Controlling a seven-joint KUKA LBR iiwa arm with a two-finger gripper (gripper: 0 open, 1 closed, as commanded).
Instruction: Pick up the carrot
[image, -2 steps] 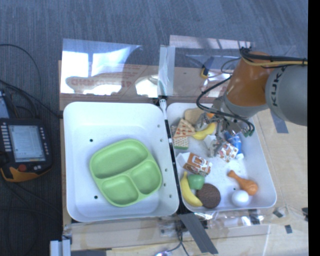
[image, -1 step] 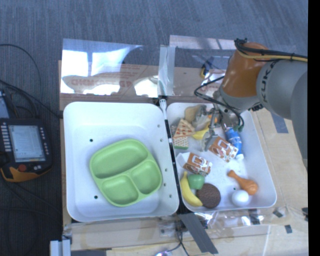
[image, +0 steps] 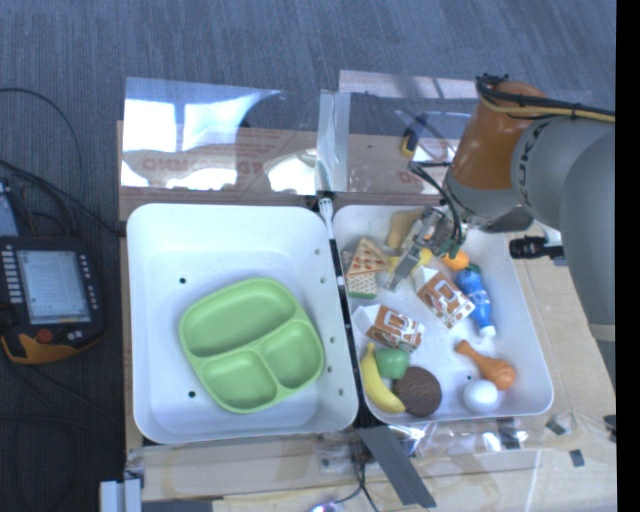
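The end effector (image: 415, 252) hung low over the right bin (image: 530, 330), toward its twelve o'clock side; how far it was open could not be told. The carrot (image: 455, 261) lay just at its three o'clock, above a blue bottle (image: 478, 300). A green tray (image: 252, 343) sat in the left bin (image: 160, 300).

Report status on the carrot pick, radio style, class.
Two-finger gripper low over right white bin. Small orange carrot beside it, ungripped. Blue plastic bottle and printed snack packet crowd it.
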